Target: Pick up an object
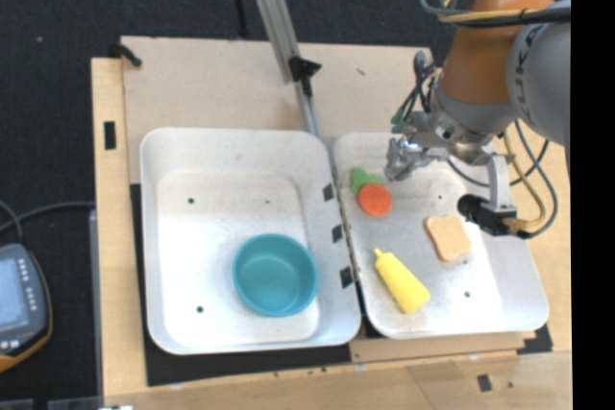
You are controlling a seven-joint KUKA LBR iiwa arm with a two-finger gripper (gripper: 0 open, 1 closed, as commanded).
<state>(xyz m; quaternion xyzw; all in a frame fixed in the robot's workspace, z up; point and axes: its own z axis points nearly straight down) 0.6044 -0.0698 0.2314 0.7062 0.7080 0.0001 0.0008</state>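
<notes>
Carrot (pixel 371 194) lies in right white bin (pixel 509 302) on tan bench (pixel 192 82).

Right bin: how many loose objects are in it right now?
3. A carrot at the bin's upper left beside the gripper, a tan sponge mid-right, a yellow bottle at the front. The arm may hide more.

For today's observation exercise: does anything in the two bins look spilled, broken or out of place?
Nothing stands out. The teal bowl sits upright in the left bin; the carrot, yellow bottle and bread slice lie apart in the right bin.
</notes>
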